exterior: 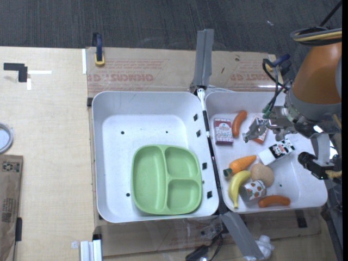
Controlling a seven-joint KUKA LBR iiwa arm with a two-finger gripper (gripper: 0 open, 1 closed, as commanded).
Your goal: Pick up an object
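Hovering over the right bin point(312, 197), your claw point(254, 132) sits near the red carton point(223, 131); whether it grips, you cannot tell.

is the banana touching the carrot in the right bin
Touching. The camera view shows the banana's upper end meeting the carrot's underside in the right bin, with no white floor between them.

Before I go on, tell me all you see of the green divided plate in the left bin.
The pale green, plastic-looking divided plate lies flat, open side up, in the front right part of the left white bin. It is a rounded rectangle with three compartments: one long at the left, two smaller at the right. Nothing lies in it; it rests on the bin's floor.
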